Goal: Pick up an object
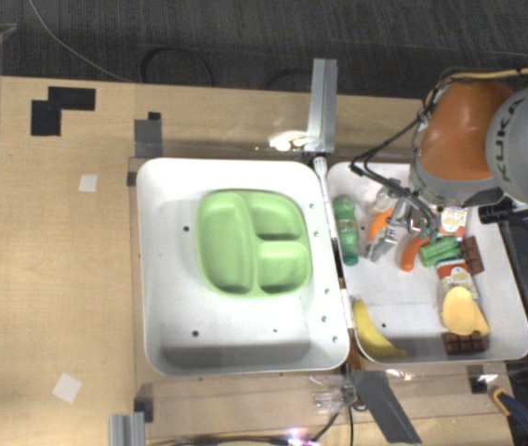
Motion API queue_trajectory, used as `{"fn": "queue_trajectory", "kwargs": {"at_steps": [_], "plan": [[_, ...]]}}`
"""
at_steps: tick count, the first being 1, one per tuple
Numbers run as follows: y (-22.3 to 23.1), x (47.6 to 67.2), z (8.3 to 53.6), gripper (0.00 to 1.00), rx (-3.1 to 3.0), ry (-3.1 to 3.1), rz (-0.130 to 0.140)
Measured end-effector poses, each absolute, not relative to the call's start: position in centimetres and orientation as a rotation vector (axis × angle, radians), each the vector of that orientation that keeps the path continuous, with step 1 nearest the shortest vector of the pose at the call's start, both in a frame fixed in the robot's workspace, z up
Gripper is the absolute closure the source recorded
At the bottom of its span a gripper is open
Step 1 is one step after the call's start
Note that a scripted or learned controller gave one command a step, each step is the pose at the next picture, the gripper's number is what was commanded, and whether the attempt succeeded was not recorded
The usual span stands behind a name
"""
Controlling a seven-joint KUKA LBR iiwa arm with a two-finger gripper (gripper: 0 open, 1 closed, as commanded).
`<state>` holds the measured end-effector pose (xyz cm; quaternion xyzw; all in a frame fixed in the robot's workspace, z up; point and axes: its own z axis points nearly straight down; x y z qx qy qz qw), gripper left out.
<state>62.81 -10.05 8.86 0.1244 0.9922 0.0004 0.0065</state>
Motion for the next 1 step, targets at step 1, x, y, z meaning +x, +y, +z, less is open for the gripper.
{"fn": "queue_trajectory", "kwargs": {"at_steps": [1], "plan": [[-8.43,59.52,8.95,0.00,0.552,3.079,0.003]]}}
